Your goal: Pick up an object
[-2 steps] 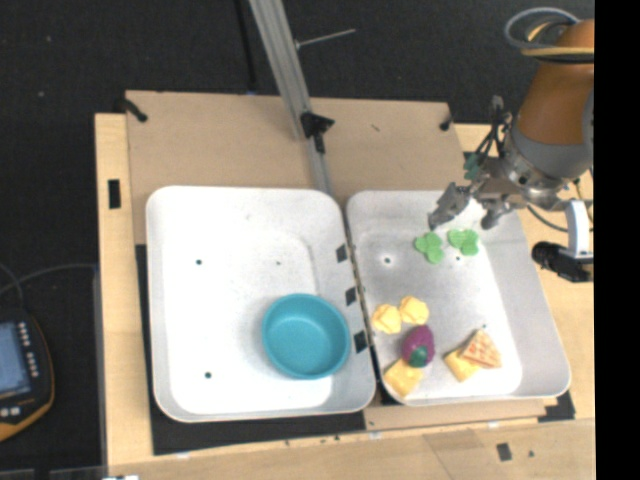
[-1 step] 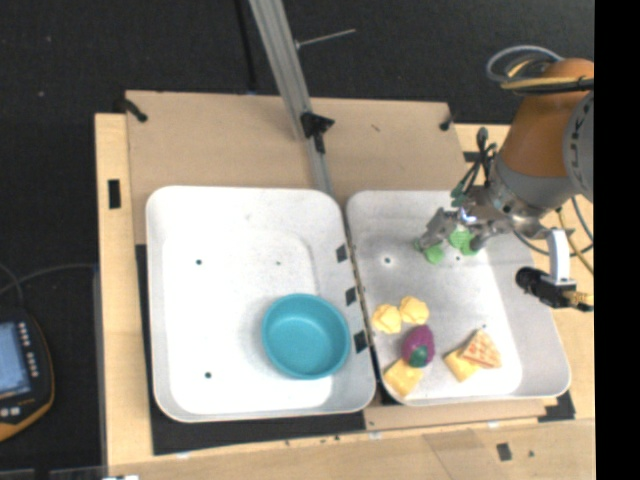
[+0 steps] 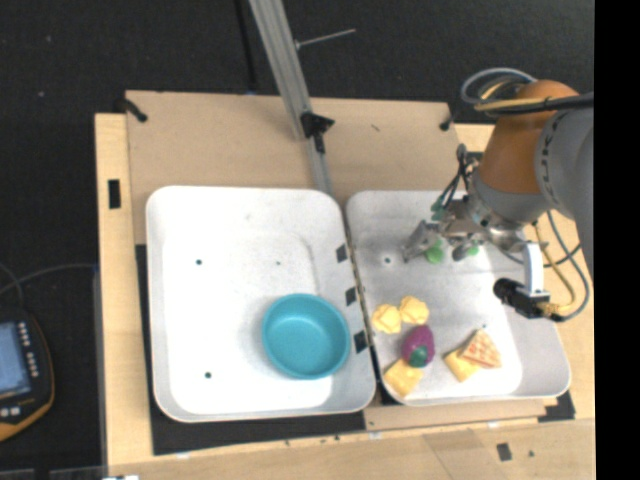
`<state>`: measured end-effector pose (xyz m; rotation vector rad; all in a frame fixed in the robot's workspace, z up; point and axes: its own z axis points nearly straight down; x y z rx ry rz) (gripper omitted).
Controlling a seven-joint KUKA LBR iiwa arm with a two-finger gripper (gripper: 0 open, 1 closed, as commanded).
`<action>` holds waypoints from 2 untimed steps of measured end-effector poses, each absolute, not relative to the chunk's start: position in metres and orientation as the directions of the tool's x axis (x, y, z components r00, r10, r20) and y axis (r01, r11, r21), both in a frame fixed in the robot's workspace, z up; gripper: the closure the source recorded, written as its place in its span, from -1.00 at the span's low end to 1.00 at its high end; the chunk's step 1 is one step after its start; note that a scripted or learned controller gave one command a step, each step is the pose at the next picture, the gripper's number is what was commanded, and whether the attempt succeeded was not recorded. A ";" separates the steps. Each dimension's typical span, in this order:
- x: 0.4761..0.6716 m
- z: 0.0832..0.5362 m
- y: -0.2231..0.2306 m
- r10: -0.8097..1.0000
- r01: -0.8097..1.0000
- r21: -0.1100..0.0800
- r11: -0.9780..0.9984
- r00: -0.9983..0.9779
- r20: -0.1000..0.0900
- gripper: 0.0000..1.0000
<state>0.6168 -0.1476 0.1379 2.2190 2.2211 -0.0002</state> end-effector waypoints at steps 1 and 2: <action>0.618 0.149 -0.149 1.000 1.000 0.005 -0.001 0.001 -0.001 1.00; 0.622 0.214 -0.151 1.000 1.000 0.008 0.002 -0.002 -0.002 1.00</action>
